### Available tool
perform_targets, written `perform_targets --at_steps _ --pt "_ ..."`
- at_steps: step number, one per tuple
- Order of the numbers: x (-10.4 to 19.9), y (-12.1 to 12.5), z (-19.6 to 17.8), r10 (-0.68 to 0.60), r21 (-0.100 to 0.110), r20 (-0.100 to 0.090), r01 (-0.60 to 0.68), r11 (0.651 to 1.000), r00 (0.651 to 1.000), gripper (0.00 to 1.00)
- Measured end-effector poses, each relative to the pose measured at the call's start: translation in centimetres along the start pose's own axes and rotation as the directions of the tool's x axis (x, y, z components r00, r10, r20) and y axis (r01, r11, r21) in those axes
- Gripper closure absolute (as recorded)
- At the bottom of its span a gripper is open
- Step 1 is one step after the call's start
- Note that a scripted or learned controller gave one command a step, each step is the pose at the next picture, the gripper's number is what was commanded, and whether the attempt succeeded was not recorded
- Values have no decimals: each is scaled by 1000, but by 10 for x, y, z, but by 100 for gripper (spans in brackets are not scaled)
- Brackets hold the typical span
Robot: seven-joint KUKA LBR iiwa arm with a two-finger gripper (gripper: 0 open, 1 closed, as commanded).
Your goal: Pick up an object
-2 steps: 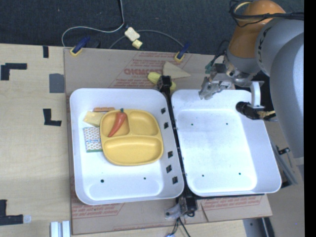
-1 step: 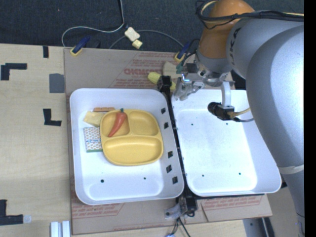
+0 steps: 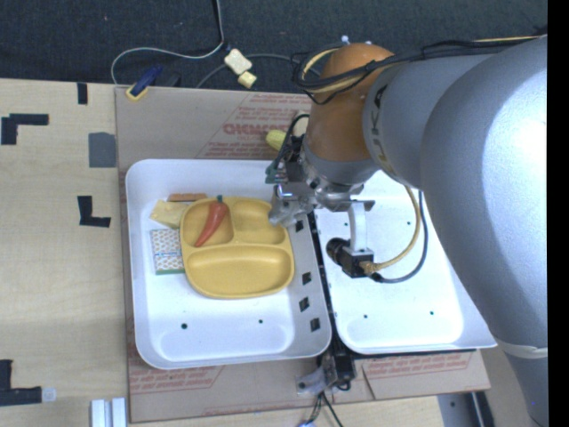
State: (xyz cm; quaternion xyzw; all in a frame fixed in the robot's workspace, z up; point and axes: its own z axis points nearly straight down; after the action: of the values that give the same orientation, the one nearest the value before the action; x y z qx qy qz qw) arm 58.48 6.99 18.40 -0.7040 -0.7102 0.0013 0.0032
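1. While I watch from above, nearest me sits the left bin (image 3: 160, 327), holding a yellow divided plate (image 3: 238, 269).
2. I see a red chili pepper (image 3: 211, 221) lying in the plate's upper left compartment.
3. Just beyond, the gripper (image 3: 286, 205) hangs over the plate's right edge; I cannot tell its finger state.
4. Farthest, a cardboard sheet (image 3: 204, 123) underlies both bins.

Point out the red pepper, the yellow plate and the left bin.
Pepper (image 3: 212, 222), camera view, middle of its red body.
Plate (image 3: 240, 274), camera view, bare floor of its big compartment.
Left bin (image 3: 222, 332), camera view, bare white floor near the front.
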Motion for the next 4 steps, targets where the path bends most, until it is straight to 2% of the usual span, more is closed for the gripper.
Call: perform_targets --at_steps 1,2,3,4 --pt "-105 -48 -1 19 -1 7 -19 1000 1000 100" --pt "-219 22 57 15 -7 8 -15 1000 1000 100" --pt "-106 1 -4 -3 -10 -2 3 1000 1000 100" --pt "-16 -17 -21 -2 -6 -1 2 1000 1000 100"
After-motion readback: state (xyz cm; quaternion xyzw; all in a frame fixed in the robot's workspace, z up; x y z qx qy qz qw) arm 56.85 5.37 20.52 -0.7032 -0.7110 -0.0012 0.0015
